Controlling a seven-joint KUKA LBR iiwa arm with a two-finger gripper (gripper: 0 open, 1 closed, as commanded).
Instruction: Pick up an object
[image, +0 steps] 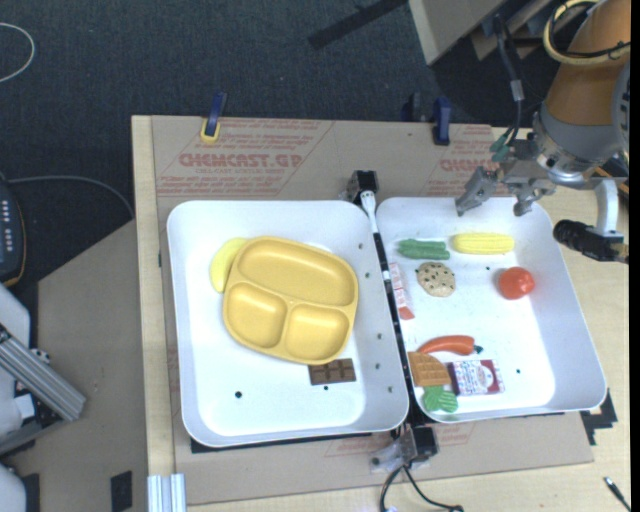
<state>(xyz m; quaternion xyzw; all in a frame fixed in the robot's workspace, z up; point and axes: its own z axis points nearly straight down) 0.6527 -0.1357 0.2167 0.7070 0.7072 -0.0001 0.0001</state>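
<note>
My gripper (495, 197) hangs over the far edge of the right bin (575, 330), its two fingers spread apart with nothing between them. Just below it lies a yellow corn cob (483, 242). A green bean pod (423, 248) and a cookie (436, 279) lie to the left of the corn. A red tomato (516, 283) sits to the right. Nearer the front are a red chili (446, 345), a cracker (429, 371), a small red-and-white packet (472, 378) and a green piece (441, 401).
The left bin (195, 330) holds a yellow divided plate (288, 298), a yellow banana-like piece (224, 262) behind it and a chocolate bar (332, 373). A red-and-white stick (398, 290) lies by the wall between the bins. Clamps sit on the board's far edge.
</note>
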